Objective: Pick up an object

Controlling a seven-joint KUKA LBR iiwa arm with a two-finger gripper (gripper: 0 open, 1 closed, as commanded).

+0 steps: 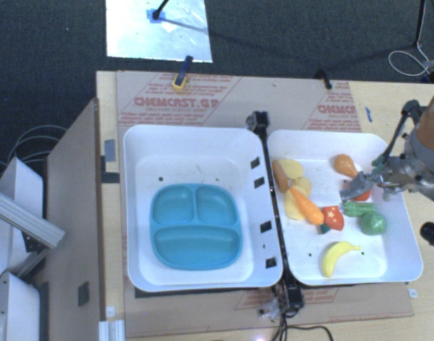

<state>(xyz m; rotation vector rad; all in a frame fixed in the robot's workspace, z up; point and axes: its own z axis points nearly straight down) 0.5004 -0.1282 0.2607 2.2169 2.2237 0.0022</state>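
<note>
Dark carpet surrounded the bench [224,94], which was topped w/ printed cardboard and carried two shallow white bins side by side. Left bin [142,155] held a blue divided plate [196,226], sitting roughly mid-bin. Right bin [405,261] held toy food: a yellow banana [336,256] near the front, an orange carrot [307,205] lying diagonally, a red piece [334,219] touching the carrot's lower end, pale yellowish pieces [291,170] by the divider, an orange item [345,165] toward the back, and green veg [368,217] on the right side.

Arm [424,148] came in from the right edge. Gripper [356,188] was low over the right bin, between the orange item and the green veg, just above the red piece. Metal tips were blurred against the food; can't tell how far apart they were or whether anything sat between them.
</note>
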